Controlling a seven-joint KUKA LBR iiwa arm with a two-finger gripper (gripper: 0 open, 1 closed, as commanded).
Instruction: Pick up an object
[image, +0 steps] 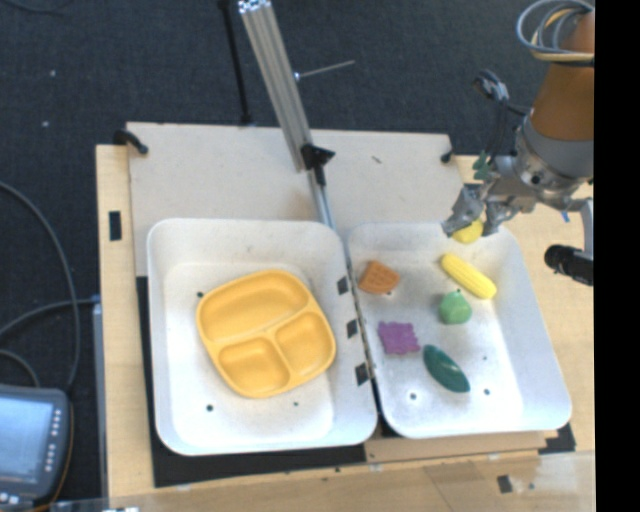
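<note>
A pale wooden bench (230, 170) stands on dark carpet, and two shallow white bins sit on it side by side, touching along their inner edges. The left bin (180, 400), toward nine o'clock, and the right bin (520, 400), toward three o'clock, cover most of the top. Bare board shows at twelve o'clock behind them. A slanted metal post (285, 90) rises from the board's far middle, just behind the bins' seam.
</note>
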